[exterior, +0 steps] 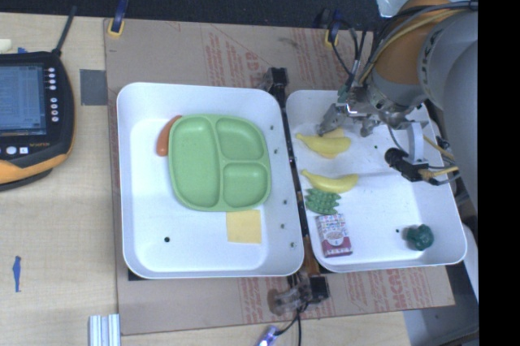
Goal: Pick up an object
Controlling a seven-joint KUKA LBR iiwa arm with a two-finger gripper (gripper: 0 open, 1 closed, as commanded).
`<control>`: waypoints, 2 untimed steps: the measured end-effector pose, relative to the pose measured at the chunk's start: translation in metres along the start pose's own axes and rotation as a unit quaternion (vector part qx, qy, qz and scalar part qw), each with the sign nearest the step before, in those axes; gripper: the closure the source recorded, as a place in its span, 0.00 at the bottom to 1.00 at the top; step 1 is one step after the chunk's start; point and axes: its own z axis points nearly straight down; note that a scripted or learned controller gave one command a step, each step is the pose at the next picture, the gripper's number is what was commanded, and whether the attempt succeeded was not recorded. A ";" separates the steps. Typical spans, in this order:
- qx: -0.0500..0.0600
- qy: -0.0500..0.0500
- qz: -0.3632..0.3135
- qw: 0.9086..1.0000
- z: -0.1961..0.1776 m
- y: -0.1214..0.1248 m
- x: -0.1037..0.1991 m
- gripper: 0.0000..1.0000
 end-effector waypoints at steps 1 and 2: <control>0.001 0.000 -0.001 1.000 -0.011 0.000 -0.001 1.00; 0.001 0.000 -0.001 1.000 -0.010 0.000 -0.001 0.00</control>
